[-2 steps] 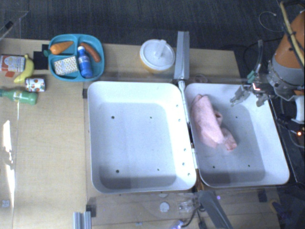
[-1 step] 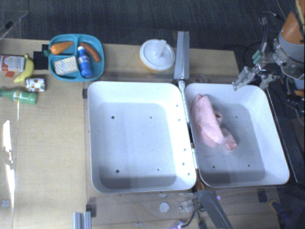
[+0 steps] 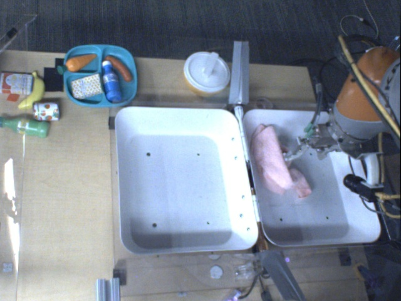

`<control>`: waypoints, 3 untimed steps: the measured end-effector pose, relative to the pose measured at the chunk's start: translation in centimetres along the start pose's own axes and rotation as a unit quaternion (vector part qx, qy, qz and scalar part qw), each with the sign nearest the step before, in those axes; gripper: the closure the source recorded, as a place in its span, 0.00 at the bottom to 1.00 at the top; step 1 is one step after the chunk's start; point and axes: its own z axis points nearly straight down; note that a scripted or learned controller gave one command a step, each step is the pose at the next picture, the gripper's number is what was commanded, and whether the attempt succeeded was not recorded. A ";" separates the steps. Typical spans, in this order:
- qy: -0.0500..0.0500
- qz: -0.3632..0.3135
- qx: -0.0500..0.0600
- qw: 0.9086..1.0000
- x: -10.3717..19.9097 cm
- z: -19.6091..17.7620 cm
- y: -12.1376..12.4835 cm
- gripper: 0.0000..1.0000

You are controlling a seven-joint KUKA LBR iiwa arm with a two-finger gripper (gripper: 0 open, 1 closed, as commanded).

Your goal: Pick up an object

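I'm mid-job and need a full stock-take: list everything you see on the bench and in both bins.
Bins: 2, white, side by side; left, right.
Soft roll: 1, pink, left part of the right bin.
Divided tray: 1, blue, holding toy food, behind the left bin.
Lidded cup: 1, white on yellow, behind the bins.
Banana: 1, yellow, far left.
Small can: 1, far left.
Bottle: 1, green, far left.
Arm: 1, grey and orange, right.
Gripper: 1, beside the roll.

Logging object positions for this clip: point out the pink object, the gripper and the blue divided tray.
pink object (image 3: 270,158), camera view, middle of its long body.
gripper (image 3: 294,153), camera view, between its fingertips.
blue divided tray (image 3: 130,60), camera view, right rim.
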 end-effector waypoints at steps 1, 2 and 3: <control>0.000 0.000 -0.001 1.000 0.0 -0.1 0.1 0.00; -0.001 -0.002 -0.003 1.000 0.1 -1.2 0.2 1.00; 0.000 -0.002 -0.003 1.000 0.1 -1.2 0.2 0.00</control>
